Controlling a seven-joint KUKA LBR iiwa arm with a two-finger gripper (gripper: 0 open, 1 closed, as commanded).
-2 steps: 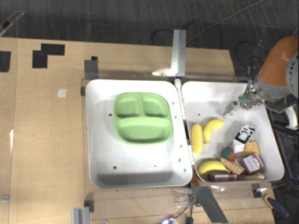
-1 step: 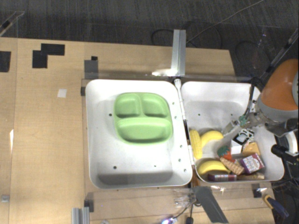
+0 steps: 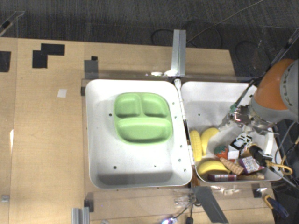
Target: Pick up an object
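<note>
— Objects for you to pick lie heaped in the right bin (image 3: 205,97), along its near edge: a corn cob (image 3: 195,144), two bananas (image 3: 209,135) (image 3: 211,167), and a jumble of small packets (image 3: 250,164) to the right of them. What can't you make out?

— You can't read most of that jumble. The packets overlap each other, and the arm (image 3: 275,90) covers the right bin's right wall. You see a dark bar (image 3: 219,176) against the near banana, and something red (image 3: 221,151) between the bananas and the packets, too small to name.

— And the claw (image 3: 240,125)?

— It sits low in the right bin, just right of the upper banana and above the packets. You can't tell whether it is spread or closed, nor whether it has hold of anything; the wrist hides it.

— The other side?

— Left of the right bin, you have a green tray (image 3: 141,116) lying flat in the left bin (image 3: 100,139), whole and plain to see.
</note>
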